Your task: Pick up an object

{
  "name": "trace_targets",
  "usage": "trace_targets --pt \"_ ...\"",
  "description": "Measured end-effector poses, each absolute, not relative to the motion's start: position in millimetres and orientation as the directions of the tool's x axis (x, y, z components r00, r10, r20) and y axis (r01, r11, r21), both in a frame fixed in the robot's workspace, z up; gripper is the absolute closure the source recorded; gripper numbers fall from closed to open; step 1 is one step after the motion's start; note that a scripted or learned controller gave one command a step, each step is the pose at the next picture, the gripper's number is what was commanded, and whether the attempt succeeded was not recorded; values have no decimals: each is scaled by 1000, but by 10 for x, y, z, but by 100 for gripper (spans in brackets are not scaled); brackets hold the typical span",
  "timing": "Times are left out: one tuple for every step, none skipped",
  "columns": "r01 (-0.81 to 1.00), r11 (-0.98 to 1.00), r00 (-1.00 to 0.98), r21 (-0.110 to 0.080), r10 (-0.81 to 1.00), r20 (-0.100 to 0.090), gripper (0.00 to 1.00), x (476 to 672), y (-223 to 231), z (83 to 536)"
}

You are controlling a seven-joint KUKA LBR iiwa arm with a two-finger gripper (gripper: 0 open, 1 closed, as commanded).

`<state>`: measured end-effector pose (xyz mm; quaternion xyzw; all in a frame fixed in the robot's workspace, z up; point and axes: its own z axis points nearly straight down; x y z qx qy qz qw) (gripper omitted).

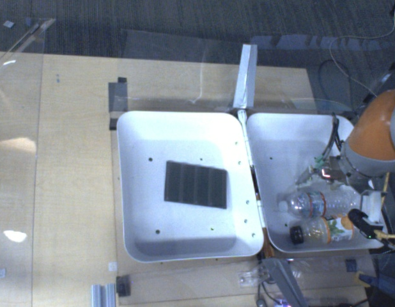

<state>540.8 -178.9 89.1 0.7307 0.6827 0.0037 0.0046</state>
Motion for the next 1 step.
trace_targets --pt "999 31 -31 11 1000 -2 0 5472 -1994 891"
